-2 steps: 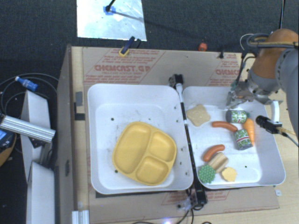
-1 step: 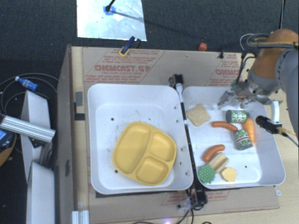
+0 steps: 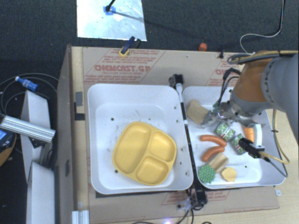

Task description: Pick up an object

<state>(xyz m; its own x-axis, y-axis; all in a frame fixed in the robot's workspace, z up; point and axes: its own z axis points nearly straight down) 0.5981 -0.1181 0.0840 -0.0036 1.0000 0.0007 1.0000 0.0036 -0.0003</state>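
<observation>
Now the pincer (image 3: 218, 117) hovers beside the green-patterned can (image 3: 225, 131) — grip state unclear.

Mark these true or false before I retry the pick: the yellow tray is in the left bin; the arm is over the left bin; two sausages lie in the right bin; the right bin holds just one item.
1. The yellow tray lies in the left bin. True.
2. The arm is over the left bin. False: it is over the right bin.
3. Two sausages lie in the right bin. True.
4. The right bin holds just one item. False: several, including a green disc.
</observation>
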